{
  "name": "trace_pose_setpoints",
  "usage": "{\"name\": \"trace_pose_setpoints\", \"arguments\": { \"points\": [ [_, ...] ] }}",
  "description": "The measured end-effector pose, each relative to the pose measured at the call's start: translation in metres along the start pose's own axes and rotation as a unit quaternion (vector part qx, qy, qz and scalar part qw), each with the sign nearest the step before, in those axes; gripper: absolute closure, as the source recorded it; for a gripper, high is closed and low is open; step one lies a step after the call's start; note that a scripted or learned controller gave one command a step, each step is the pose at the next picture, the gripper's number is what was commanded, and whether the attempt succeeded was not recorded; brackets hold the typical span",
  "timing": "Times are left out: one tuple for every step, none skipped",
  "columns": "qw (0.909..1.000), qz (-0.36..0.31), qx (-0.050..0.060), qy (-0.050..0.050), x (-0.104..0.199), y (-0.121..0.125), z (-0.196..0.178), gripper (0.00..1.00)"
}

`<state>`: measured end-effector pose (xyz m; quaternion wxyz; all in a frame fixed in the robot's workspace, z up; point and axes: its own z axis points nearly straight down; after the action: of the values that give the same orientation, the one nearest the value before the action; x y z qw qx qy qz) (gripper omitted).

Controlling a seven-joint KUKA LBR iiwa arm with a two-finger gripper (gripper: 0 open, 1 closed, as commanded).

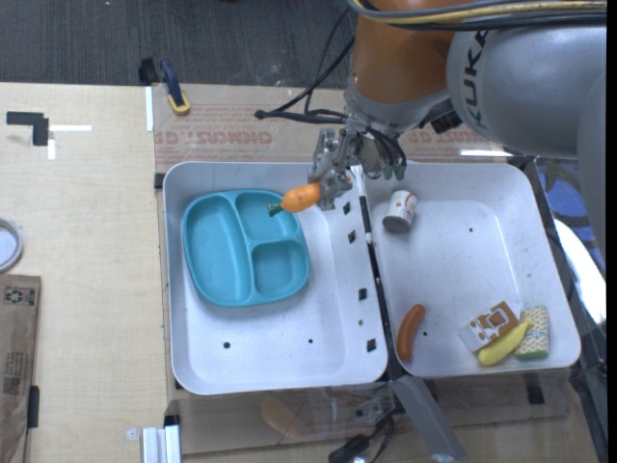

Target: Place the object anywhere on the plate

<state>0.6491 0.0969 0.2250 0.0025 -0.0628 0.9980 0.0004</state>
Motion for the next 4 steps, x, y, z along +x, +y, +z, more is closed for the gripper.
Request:
{"name": "trace_pose_setpoints", "arguments": {
  "points": [
    [1.0000,0.000,0.000,0.000,0.000,0.000,0.000,0.00],
    [1.0000,0.001,0.000,-0.003,-0.001,0.000,-0.010,1.00],
    [1.0000,0.001,0.000,-0.003,-0.001,0.000,-0.010,0.00],
    [0.9989,0.046,0.000,0.000,-0.012,0.008,0.013,0.00]
  ]
}}
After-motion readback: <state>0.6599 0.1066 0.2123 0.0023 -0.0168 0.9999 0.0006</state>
